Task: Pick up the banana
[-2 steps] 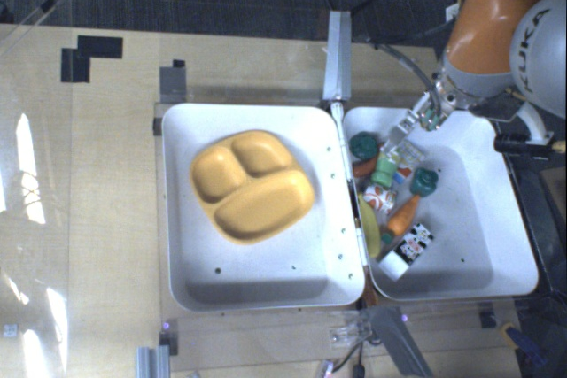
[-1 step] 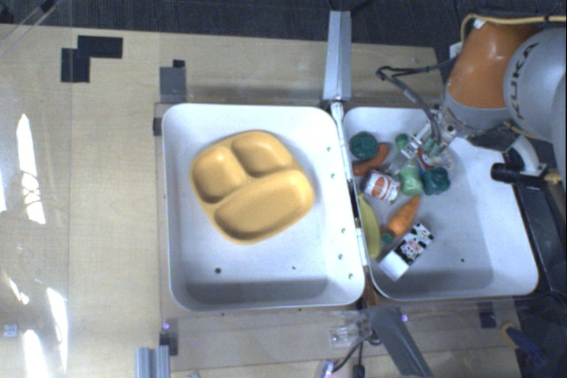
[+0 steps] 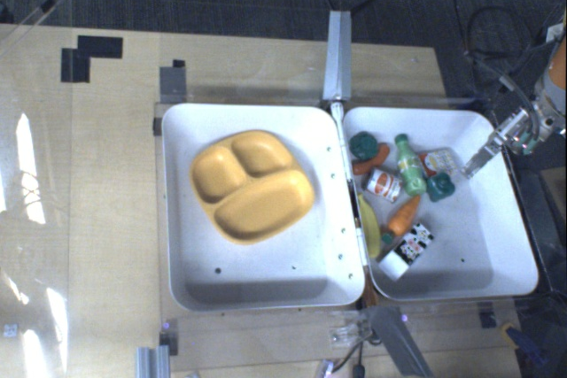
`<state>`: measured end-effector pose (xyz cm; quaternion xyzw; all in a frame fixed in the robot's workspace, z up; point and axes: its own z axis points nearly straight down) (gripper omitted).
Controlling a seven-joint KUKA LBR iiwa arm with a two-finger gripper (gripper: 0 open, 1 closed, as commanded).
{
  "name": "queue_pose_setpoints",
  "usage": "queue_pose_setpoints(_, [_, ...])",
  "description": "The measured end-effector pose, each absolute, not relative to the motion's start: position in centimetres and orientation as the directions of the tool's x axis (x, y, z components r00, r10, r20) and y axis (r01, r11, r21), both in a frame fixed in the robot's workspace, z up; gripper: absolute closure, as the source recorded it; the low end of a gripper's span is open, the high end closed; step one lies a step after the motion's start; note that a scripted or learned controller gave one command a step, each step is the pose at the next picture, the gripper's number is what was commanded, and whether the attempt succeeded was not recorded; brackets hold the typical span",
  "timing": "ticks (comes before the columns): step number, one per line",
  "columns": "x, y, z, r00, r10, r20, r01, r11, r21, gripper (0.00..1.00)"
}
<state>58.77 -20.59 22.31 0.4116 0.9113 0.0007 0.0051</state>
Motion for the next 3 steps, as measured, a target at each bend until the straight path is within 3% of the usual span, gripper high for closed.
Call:
queue_pose_setpoints(1, [56.6, -14.7, 11.0, -0.63, 0.776, -0.024, 0.776, 0.63, 0.019, 0.0])
queue_pose_setpoints(2, [61.9, -15.1, 20.6, -0.501, 0.866, -0.005, 0.866, 0.501, 0.006, 0.0])
queue_pose_setpoints(3, [62.5, -12.0, 12.4, -0.676, 0.736, -0.027, 0.736, 0.677, 0.021, 0.0])
